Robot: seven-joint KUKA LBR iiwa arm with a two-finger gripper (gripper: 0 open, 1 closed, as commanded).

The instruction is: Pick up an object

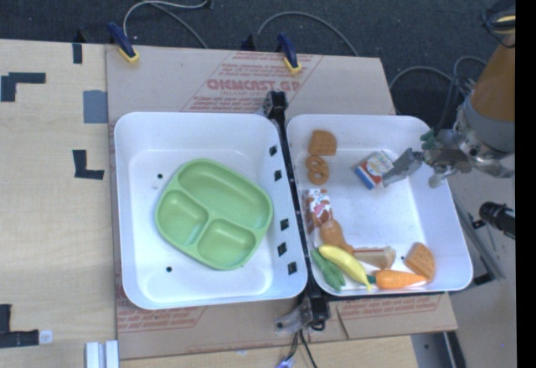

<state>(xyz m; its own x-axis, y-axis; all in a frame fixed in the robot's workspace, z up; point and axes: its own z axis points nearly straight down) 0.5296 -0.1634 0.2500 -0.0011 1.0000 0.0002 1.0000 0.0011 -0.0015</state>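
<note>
Tool (416, 168) beside small carton (373, 169)

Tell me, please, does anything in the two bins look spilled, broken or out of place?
Nothing stands out. The green plate lies flat in the left bin; the toy foods, such as the banana and carrot, lie loose in the right bin.

I see a green plastic divided plate (214, 213) lying in the left shallow white bin (134, 190). At its twelve o'clock, two blue-and-yellow clamps (123, 43) grip the brown cardboard sheet (201, 81).
</note>
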